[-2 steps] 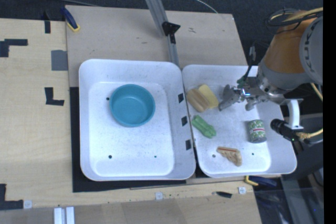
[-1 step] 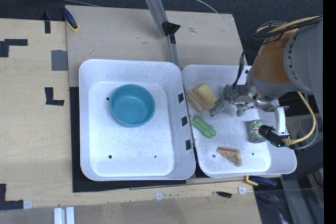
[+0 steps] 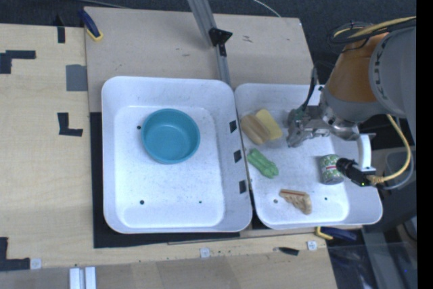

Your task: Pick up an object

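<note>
My gripper [image 3: 296, 134] hangs over the right bin [image 3: 270, 210], just right of a yellow and tan sponge-like block [image 3: 261, 126]. I see nothing between the fingers, and their gap is too dark to read. A green toy [image 3: 262, 164] lies below the block near the bin's left wall. A tan flat piece [image 3: 296, 200] rests near the bin's front edge. A small green and white can [image 3: 330, 169] stands at the right, below the wrist.
The left bin [image 3: 122, 213] holds a blue bowl [image 3: 170, 136]. A slanted metal pole [image 3: 203, 10] crosses the back of the bench and ends between the bins. Cables loop at the arm's right side.
</note>
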Available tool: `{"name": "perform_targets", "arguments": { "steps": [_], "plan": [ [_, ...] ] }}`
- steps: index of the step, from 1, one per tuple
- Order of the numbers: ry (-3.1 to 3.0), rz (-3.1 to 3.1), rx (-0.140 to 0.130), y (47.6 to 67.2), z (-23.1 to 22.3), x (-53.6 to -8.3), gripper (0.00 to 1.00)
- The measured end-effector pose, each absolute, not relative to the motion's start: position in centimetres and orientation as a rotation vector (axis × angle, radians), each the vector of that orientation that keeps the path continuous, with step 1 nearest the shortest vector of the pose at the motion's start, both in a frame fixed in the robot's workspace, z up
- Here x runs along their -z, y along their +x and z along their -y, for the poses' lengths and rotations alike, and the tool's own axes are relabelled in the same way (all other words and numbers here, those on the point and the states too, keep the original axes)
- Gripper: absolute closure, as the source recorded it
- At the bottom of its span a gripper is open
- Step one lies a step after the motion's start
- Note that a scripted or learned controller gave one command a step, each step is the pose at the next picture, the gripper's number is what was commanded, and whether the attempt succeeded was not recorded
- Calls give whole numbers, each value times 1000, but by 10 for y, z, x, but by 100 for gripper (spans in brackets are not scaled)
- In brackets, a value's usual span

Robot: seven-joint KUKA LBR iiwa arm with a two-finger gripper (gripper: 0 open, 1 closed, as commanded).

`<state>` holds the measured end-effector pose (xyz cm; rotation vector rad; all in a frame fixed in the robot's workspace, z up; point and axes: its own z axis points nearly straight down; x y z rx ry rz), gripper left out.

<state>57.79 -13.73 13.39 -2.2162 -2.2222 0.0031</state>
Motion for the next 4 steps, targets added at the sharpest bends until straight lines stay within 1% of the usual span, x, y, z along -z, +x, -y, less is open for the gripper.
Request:
{"name": "perform_targets", "arguments": {
  "steps": [1,2,3,4],
  "plan": [
    [-2223,2226,4,577,138,-197,100],
    [-2223,2226,4,578,138,-250,100],
    [-2214,2227,0,591,95,-247,100],
    [-2211,2229,1,605,37,-250,100]
  ]
}}
